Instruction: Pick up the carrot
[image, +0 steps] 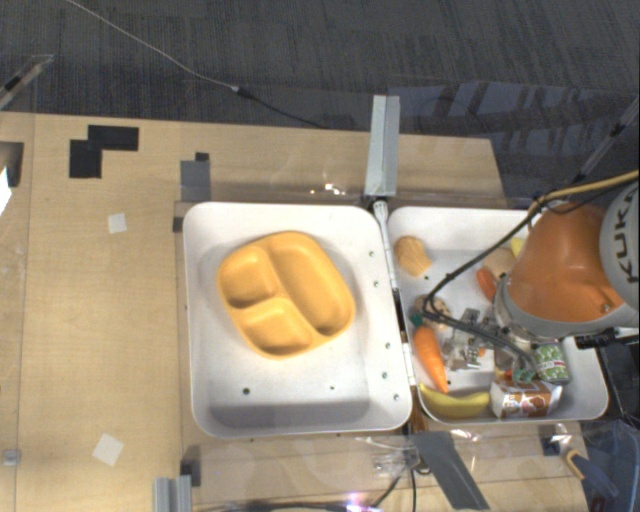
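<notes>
My grey KUKA arm (622, 240) carries a broad, rounded orange band (565, 265) above the wrist, with black lettering on the pale casing beside it. Thin black and yellow cables (560, 192) loop across it, and the metal gripper assembly (470, 335) looks dark and cluttered.

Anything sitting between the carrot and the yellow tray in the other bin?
In the camera view, only the two bins' adjoining rims separate the carrot from the yellow tray; the left bin's white floor there is bare.
</notes>
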